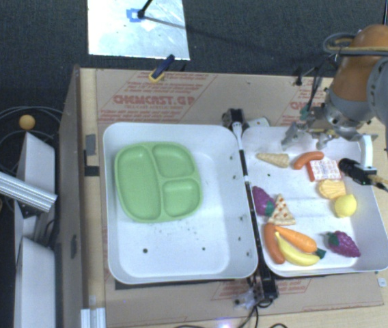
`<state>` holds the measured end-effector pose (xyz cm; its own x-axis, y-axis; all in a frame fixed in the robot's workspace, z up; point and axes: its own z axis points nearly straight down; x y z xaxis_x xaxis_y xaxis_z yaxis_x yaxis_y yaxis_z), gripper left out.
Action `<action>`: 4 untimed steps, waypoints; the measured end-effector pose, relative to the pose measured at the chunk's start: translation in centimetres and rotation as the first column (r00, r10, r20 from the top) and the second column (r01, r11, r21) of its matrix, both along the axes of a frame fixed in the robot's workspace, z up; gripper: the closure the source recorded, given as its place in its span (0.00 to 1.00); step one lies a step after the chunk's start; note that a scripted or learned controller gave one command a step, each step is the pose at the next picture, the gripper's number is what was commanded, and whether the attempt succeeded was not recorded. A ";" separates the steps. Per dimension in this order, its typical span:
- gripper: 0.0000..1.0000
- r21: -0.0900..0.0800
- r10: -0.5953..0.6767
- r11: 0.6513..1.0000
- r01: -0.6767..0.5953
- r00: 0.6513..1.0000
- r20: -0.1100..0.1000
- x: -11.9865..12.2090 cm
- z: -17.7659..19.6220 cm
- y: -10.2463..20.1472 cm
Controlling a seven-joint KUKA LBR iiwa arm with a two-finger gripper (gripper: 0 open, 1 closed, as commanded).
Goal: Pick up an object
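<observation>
1. Object to pick: toy food lying in the right bin (378, 248), well packed; the pincer (308, 132) hovers at its far edge, fingers apart, gripping nothing.
2. Risk: closing between the sausage (308, 159) and the bread wedge (273, 159) could nudge both and catch neither.
3. Count, big to small: two bins; one green tray (157, 181) in the left bin (180, 262); roughly ten small foods.
</observation>
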<state>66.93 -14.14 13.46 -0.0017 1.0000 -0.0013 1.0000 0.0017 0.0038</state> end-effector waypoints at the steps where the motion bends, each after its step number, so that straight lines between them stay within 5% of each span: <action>1: 0.00 -0.002 0.003 1.000 -0.003 1.000 0.012 0.4 -4.3 -2.1; 2: 0.00 -0.003 0.003 1.000 -0.003 1.000 0.014 -0.3 -4.3 -2.7; 3: 0.00 -0.005 0.004 1.000 -0.004 1.000 0.016 0.5 -4.3 1.6; 4: 0.00 0.000 0.000 1.000 0.000 1.000 0.001 0.0 0.1 0.4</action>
